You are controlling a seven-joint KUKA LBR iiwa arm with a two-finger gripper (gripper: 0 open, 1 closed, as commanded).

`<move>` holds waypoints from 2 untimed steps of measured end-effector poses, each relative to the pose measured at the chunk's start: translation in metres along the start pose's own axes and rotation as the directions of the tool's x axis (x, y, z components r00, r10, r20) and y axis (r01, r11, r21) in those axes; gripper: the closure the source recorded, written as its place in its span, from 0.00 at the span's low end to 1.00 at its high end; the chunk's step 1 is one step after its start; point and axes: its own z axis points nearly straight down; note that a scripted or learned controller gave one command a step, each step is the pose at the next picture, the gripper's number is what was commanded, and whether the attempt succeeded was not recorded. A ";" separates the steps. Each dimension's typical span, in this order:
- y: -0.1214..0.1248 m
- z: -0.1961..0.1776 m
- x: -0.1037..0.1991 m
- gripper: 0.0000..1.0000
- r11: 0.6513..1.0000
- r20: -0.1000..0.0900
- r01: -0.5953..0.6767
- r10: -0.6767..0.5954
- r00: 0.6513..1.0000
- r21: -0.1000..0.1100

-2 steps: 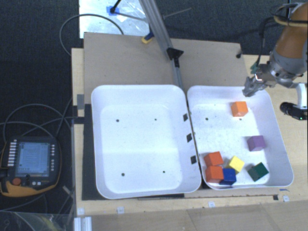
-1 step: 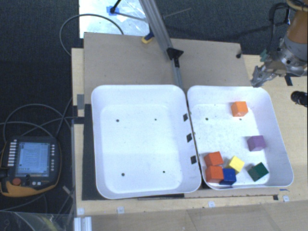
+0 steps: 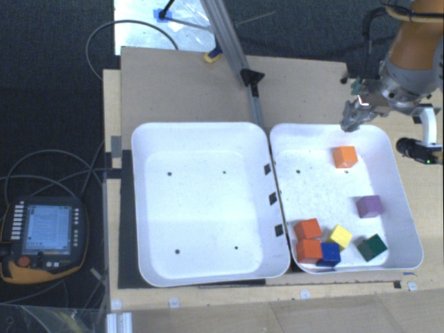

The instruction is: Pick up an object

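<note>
Gripper (image 3: 352, 118) sits at the top edge of the right bin (image 3: 399, 179), over its far rim, nothing visible between its tips; fingers are too blurred and small, cannot tell their state. Grey arm with orange band (image 3: 416, 44) reaches in from the upper right. Closest object is an orange cube (image 3: 345, 157), just below the gripper inside the right bin, apart from it. Further down that bin: purple cube (image 3: 369, 206) near the right wall, green cube (image 3: 372, 247) in the lower right corner, yellow cube (image 3: 340, 236) beside it, blue block (image 3: 330, 254) touching the yellow one at the near rim, and two more orange cubes (image 3: 309, 239) stacked edge to edge at the lower left of that bin. Left bin (image 3: 142, 186) lies side by side with the right one, rims touching. Teach pendant (image 3: 43, 240) with lit screen rests on the dark floor at far left, screen text too small to read. No readable labels or brands anywhere. A grey pole (image 3: 225, 30) slants across the bench top.
</note>
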 end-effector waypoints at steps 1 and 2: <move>-0.020 0.008 0.058 1.00 1.000 -0.001 0.001 -0.001 1.000 0.002; -0.037 0.000 0.103 1.00 1.000 -0.001 0.001 -0.001 1.000 0.002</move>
